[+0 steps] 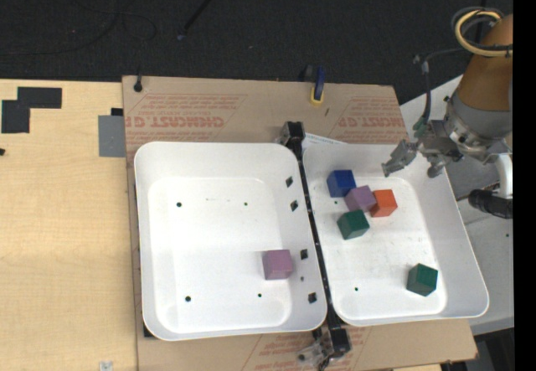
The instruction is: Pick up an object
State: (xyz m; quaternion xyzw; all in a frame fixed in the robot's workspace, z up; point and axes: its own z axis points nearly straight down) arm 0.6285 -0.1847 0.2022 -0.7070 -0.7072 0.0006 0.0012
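In the right bin (456,277) a blue cube (340,182), a purple cube (361,198), an orange cube (383,203) and a dark green cube (353,224) lie bunched together at the upper middle. A second green cube (423,280) sits alone toward the lower right. A purple cube (277,264) rests in the left bin (167,193) near its lower right. My gripper (416,160) hangs over the right bin's upper right edge, open, nothing between its fingers, up and to the right of the orange cube.
A black divider with clips (303,218) runs between the two bins. Both bins stand on a cardboard sheet (218,110). A blue and yellow clamp (317,86) sits at the cardboard's far edge. Cables hang by the arm at the right.
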